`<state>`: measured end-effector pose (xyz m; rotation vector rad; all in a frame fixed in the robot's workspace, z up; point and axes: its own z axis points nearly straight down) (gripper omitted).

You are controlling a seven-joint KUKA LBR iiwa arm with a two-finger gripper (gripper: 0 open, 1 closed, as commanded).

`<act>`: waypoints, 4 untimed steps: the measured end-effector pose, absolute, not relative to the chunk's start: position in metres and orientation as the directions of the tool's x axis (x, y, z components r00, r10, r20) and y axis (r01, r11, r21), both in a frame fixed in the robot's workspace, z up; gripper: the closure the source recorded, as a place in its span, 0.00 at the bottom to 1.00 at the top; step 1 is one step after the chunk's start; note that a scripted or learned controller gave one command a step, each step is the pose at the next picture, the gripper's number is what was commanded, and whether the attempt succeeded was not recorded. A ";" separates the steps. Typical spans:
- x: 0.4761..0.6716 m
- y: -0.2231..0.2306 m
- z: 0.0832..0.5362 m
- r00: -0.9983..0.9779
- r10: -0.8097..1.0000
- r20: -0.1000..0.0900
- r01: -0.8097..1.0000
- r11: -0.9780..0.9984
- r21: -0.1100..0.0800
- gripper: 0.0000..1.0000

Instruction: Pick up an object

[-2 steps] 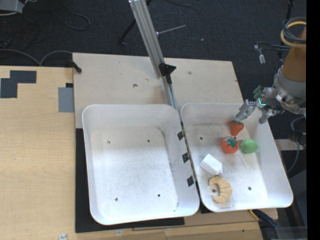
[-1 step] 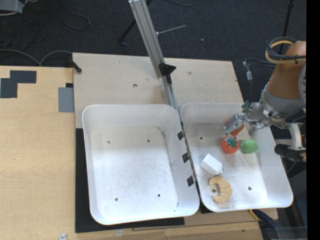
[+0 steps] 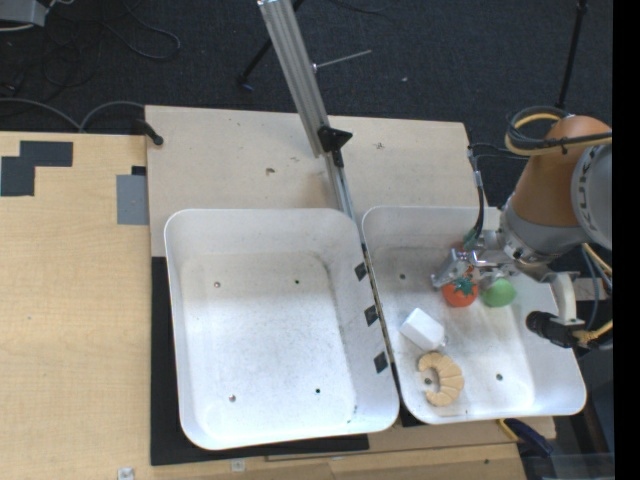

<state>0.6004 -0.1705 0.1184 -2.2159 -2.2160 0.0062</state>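
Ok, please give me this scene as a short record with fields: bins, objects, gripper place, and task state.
bins: two white bins side by side, left bin and right bin
objects: red ball, green ball, white block, tan ring piece, all in the right bin
gripper place: gripper low over the right bin, just above the red ball
gripper fingers: cannot tell
task state: no object seen lifted yet

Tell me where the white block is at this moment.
The white block lies in the right bin, near its left wall, just above the tan ring-shaped piece and below-left of the red object.
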 end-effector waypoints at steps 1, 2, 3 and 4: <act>0.601 -0.169 0.091 0.002 1.000 0.000 1.000 -0.002 -0.003 0.00; 0.600 -0.170 0.101 0.007 1.000 0.001 1.000 -0.007 -0.003 1.00; 0.594 -0.177 0.159 0.006 1.000 -0.001 1.000 -0.006 0.003 1.00; 0.590 -0.168 0.211 -0.001 1.000 0.000 1.000 0.001 0.003 1.00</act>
